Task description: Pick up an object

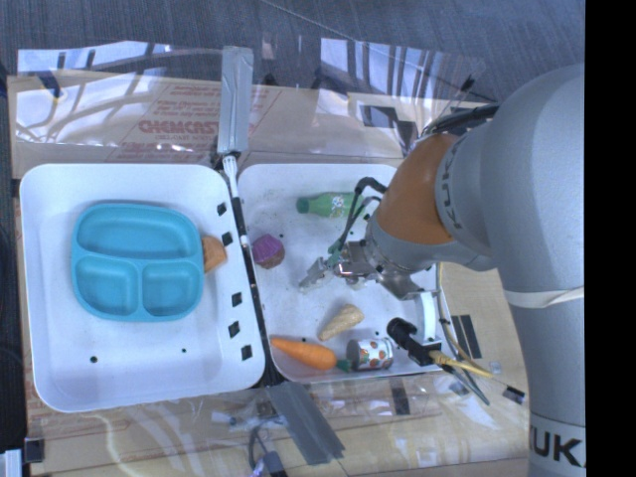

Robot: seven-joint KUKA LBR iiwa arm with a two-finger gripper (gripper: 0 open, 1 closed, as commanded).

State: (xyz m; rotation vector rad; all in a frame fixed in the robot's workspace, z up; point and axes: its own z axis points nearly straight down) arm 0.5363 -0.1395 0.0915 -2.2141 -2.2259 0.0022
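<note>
Grey and orange, the arm (467, 202) reaches into the right bin (260, 192), its end effector (320, 271) low over the bin floor; whether it is released or clenched cannot be told. Around it lie a purple object (267, 250), green bottle (326, 205), carrot (305, 353) and small can (371, 353). A blue tray (137, 261) sits in the left bin (60, 366).

Two bins side by side; the left bin (60, 366) holds a tray (137, 260), with a bun (214, 253) touching its right edge; in the right bin (273, 182), a bottle (326, 205) at the back, a ball (267, 250) near the left wall, a gripper (316, 273) mid-bin, a cone (340, 320) before it; a carrot (303, 353) and can (372, 353) along the front wall.
</note>
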